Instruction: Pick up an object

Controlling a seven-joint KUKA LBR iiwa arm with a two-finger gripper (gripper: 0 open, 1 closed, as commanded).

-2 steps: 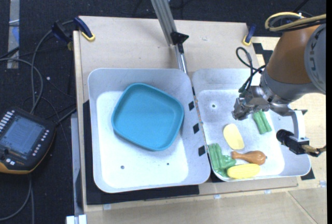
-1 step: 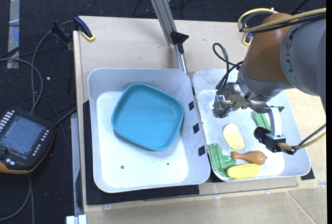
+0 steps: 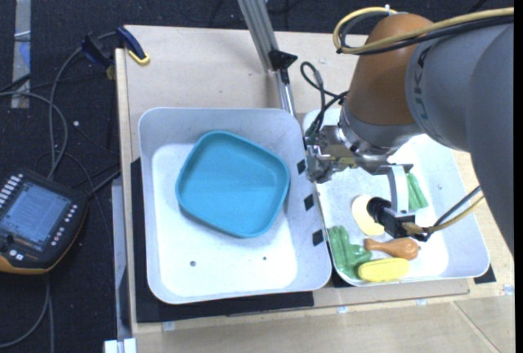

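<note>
Pale wood bench [image 3: 204, 73] on dark floor [image 3: 57, 33] strewn with cables | blue square dish [image 3: 234, 182] mid-frame in left bin [image 3: 163, 261] | yellow piece [image 3: 384, 270], green piece [image 3: 345, 252], brown drumstick [image 3: 392, 246] lower right in right bin [image 3: 448, 167] | gripper [image 3: 320, 162] above the bins' shared edge, grip state cannot be told

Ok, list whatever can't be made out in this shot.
- Right bin: its far half is hidden under the arm, camera view.
- Pale yellow disc: partly covered by the arm, camera view.
- Green strip: top end hidden by the arm; too small to identify.
</note>
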